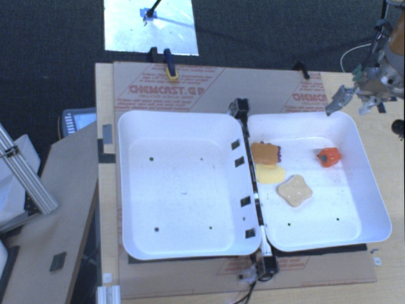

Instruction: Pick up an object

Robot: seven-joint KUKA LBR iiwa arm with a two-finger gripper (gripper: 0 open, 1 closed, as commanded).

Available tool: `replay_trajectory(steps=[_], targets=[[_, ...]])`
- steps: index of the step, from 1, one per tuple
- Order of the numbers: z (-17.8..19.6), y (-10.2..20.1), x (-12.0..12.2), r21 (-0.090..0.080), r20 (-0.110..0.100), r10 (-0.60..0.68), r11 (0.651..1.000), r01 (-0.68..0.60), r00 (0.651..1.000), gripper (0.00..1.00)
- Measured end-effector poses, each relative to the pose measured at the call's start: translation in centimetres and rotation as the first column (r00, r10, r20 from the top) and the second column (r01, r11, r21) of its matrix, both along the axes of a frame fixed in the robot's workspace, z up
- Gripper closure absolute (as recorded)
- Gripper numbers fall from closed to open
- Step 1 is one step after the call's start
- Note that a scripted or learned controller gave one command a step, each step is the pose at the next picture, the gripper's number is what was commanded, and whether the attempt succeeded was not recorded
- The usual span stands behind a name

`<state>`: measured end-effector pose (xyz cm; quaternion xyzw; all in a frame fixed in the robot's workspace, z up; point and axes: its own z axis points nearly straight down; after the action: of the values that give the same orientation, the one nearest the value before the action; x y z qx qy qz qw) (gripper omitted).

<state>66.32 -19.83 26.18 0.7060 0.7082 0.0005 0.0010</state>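
The right bin [373, 214] holds several small things. A red-orange toy pepper [328, 157] lies towards its far right. A brown block with a purple edge [266, 152] sits by the bin's left wall, with a flat yellow piece [271, 175] just in front of it. A beige toast slice [295, 190] lies near the middle. My gripper [352, 104] hangs above the bin's far right corner, open, with nothing between its fingers. It is up and to the right of the pepper, well apart from it.
The left bin [126, 170] stands beside the right one, with black clips [244, 163] along the shared wall. Both rest on a cardboard sheet [209, 84]. A shiny metal plate [152, 18] lies beyond the bench, and a yellow clamp [171, 73] grips the board's far edge.
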Motion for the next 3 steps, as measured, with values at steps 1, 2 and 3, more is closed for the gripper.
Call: replay_trajectory(steps=[1, 2, 3], targets=[[1.2, 0.0, 0.1, -0.001, 0.004, 0.004, 1.000, -0.004, 1.000, 1.00], [2.8, -0.6, -10.0, 0.000, -0.002, -0.006, 1.000, 0.006, 1.000, 1.00], [13.7, 7.6, -8.6, 0.000, 0.013, 0.010, 1.000, -0.010, 1.000, 1.00]])
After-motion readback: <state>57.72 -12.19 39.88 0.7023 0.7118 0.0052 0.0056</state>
